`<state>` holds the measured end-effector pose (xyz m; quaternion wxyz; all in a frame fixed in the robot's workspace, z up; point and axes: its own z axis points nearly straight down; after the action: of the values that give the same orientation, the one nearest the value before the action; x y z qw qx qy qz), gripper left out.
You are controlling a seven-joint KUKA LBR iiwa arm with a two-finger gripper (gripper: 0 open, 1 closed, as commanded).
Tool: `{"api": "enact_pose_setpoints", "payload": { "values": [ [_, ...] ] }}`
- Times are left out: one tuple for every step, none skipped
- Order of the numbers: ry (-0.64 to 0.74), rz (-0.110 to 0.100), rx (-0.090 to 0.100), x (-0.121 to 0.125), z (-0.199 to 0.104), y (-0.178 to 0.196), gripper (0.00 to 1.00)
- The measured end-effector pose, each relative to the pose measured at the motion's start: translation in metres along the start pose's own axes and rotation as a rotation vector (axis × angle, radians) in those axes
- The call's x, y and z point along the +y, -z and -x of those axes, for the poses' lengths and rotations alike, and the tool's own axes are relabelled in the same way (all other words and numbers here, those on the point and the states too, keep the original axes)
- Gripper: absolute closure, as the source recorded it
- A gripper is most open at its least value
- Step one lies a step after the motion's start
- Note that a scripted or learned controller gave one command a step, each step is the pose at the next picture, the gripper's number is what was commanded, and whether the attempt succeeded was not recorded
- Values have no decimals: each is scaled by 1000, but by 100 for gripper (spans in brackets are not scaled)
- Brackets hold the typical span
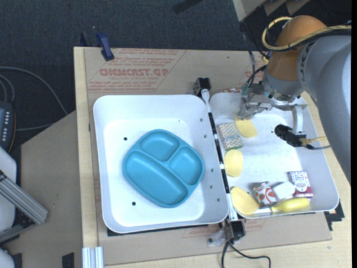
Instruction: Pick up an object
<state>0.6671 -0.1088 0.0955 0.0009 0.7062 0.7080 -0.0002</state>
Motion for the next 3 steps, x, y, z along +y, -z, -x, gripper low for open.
{"api": "enact_pose_setpoints", "payload": {
  "values": [
    [0, -1, 0, 0, 0, 0, 0],
    [-2, -3, 1, -1, -5, -11, 0],
    [-1, 0, 0, 0, -5, 0, 100]
  ]
}}
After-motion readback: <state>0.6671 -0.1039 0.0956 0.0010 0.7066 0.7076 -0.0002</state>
